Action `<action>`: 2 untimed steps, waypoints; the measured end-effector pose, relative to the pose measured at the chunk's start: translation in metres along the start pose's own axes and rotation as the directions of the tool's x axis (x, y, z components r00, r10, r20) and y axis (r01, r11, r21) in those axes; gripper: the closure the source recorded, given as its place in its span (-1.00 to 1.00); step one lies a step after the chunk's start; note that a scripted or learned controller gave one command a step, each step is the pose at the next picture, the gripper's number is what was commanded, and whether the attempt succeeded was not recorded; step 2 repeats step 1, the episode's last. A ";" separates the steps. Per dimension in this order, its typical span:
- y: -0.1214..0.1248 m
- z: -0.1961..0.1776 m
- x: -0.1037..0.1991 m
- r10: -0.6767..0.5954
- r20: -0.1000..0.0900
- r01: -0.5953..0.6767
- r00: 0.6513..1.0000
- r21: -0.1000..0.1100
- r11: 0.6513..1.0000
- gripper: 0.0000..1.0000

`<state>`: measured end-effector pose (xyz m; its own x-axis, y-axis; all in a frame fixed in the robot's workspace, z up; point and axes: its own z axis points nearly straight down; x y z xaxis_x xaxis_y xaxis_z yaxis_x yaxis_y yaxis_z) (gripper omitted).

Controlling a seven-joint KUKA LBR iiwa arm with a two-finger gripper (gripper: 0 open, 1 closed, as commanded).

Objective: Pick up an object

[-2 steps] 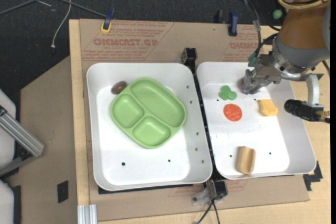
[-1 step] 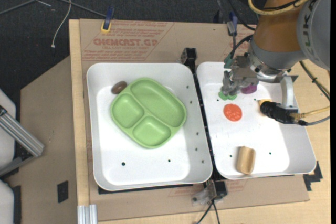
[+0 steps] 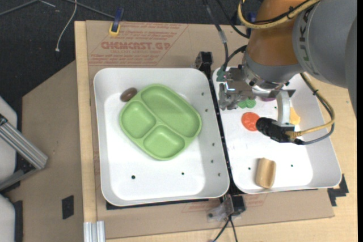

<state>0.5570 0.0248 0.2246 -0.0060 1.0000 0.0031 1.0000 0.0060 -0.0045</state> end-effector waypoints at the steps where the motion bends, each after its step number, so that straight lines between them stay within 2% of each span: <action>1: -0.012 -0.006 0.062 -0.002 0.000 0.002 1.000 -0.002 1.000 1.00; 2: -0.012 -0.006 0.062 -0.002 0.000 0.002 1.000 -0.002 1.000 1.00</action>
